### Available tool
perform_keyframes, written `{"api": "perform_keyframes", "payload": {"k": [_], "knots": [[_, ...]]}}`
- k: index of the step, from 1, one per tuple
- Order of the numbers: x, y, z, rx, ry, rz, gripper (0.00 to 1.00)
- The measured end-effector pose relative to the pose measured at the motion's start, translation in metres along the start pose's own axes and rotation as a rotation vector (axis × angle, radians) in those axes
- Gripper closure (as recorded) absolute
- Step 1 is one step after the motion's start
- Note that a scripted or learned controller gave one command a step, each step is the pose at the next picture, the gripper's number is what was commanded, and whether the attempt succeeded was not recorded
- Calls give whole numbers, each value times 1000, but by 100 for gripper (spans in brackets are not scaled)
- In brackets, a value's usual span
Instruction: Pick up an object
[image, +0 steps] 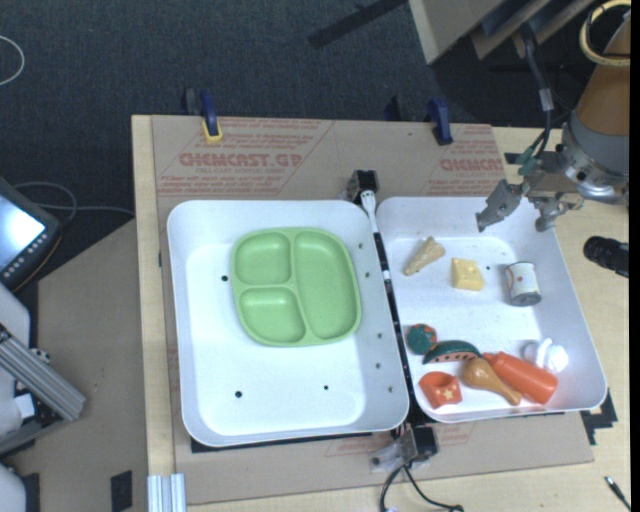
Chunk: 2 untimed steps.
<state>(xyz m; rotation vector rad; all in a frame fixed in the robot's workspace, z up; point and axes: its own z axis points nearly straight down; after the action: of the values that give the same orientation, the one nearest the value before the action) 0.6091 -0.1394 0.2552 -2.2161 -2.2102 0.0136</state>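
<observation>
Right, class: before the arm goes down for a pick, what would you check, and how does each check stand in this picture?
1. Gripper fingers open: ok, spread apart.
2. Nothing between the fingers: ok.
3. Gripper above the right bin: ok, over its far edge.
4. A free-standing target: ok, the yellow cheese block lies apart from its neighbours.
5. Crowded near corner: not ok, the carrot and drumstick touch.
6. Gripper height: cannot tell.
</observation>
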Motion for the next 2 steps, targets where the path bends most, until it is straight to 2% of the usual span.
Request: {"api": "perform_keyframes", "payload": {"k": [1, 2], "knots": [[0, 2, -8, -14, -2, -3, 0], [-9, 6, 43, -10, -2, -2, 0]]}}
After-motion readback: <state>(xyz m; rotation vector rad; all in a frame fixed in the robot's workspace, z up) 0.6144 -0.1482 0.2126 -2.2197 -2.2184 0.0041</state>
